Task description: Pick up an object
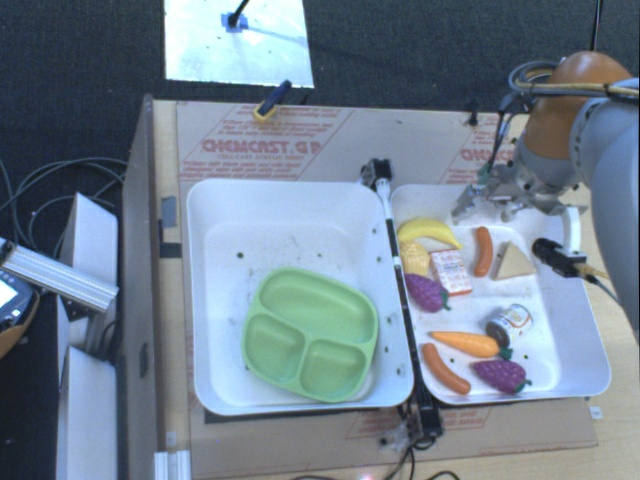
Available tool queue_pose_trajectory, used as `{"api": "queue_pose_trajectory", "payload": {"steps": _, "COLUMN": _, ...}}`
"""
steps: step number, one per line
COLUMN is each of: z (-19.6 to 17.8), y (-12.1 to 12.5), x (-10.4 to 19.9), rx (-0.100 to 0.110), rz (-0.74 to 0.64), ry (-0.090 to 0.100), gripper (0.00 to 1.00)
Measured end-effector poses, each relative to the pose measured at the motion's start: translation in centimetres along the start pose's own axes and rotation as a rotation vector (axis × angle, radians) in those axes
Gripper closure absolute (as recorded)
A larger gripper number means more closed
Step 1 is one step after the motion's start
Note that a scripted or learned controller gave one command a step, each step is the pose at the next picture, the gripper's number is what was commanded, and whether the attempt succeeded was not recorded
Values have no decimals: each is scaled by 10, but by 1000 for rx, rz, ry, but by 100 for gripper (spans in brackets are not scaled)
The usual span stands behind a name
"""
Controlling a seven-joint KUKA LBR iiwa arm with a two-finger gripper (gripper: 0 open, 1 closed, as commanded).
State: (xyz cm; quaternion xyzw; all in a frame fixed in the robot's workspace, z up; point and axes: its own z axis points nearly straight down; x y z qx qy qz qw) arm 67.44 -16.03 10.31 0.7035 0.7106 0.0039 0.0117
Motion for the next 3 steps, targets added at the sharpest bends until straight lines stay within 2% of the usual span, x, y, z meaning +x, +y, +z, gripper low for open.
{"api": "queue_pose_trajectory", "payload": {"steps": 1, "z": 16, "y": -25, "x": -5, "rx": 20, "rz": 8, "ry": 9, "gripper": 0}}
{"api": "queue_pose_trajectory", "payload": {"steps": 2, "z": 5, "y": -24, "x": -5, "rx": 17, "rz": 5, "ry": 8, "gripper": 100}}
{"api": "queue_pose_trajectory", "payload": {"steps": 3, "z": -42, "y": -36, "x": 63, "rx": 18, "rz": 6, "ry": 11, "gripper": 100}}
